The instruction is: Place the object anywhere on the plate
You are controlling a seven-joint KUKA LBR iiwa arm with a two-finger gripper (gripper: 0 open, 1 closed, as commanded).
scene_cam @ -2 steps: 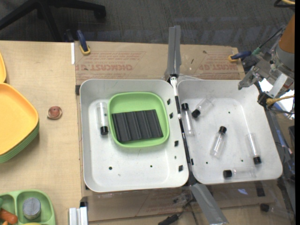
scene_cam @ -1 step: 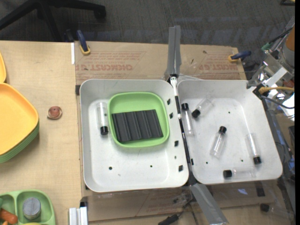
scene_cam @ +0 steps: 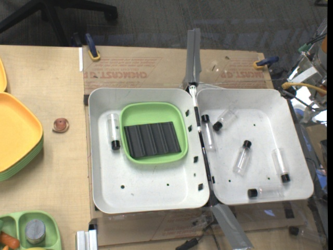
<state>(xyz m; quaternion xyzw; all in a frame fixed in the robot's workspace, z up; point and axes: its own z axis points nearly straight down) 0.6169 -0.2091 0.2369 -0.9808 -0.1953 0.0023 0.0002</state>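
A green square plate (scene_cam: 153, 109) lies in the left white bin (scene_cam: 145, 184), toward its back. On the plate rests a dark grey ribbed rectangular slab (scene_cam: 153, 139), covering most of the plate's floor. A clear vial with a black cap (scene_cam: 113, 132) lies on the bin floor, just left of the plate and close to its rim. The right white bin (scene_cam: 260, 126) holds several more clear black-capped vials, among them one near the back (scene_cam: 223, 120), one in the middle (scene_cam: 242, 156) and one at the right (scene_cam: 280, 164).
A stack of yellow plates (scene_cam: 15, 134) and a small reddish knob (scene_cam: 61, 124) sit on the wooden bench at left. A green compartment tray (scene_cam: 26, 230) is at the bottom left. Clamps (scene_cam: 92, 48) hold cardboard behind the bins. Cables and hardware (scene_cam: 312, 82) crowd the right edge.
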